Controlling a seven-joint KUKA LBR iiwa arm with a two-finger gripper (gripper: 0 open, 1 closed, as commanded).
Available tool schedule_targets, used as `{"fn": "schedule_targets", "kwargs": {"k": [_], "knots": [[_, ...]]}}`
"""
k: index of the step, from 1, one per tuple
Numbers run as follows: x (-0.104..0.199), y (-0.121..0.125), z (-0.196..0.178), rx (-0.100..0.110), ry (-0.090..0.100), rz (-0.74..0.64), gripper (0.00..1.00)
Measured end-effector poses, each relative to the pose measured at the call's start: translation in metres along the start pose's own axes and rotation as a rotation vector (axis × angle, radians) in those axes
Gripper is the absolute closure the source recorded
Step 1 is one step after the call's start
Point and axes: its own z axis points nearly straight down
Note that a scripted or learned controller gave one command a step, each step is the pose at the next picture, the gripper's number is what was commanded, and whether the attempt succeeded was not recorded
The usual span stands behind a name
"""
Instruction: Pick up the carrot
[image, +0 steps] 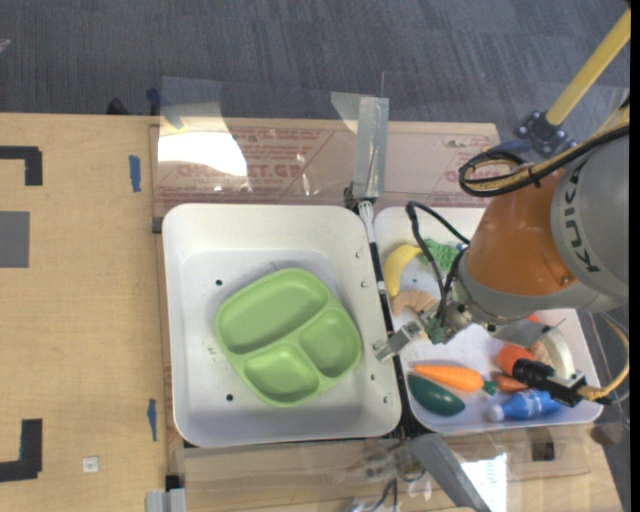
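Camera view, entries left to right.

1. Counter (80, 300): bare cardboard.
2. Left bin (190, 240): holds a green plate (288, 335), nothing on it.
3. Gripper (398, 342): low at the wall between the bins, near the carrot's left end but not on it. I cannot tell whether the fingers are apart or together.
4. Right bin (480, 427): crowded. Banana (400, 265) sits at the back.
5. Carrot (452, 378): lies flat near the front, touching a dark green vegetable (436, 398) on its near side. A red-orange piece (512, 358) is just beside its right end, and a blue bottle (525, 406) is near.

Risks as I judge them: the descent may clip the bin wall. A grasp may catch the green vegetable too, or push the carrot under its neighbours. The carrot's taper may let it slip out.
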Motion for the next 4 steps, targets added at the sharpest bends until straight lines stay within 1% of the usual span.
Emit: {"fn": "schedule_targets", "kwargs": {"k": [1, 2, 3, 4], "knots": [[-0.045, -0.049, -0.045, 0.029, -0.017, -0.195, 0.00], [-0.063, -0.061, 0.039, 0.028, -0.018, -0.202, 0.00], [-0.064, -0.061, 0.030, 0.027, -0.019, -0.202, 1.00], [0.020, -0.013, -0.043, 0.027, -0.013, -0.168, 1.00]]}}
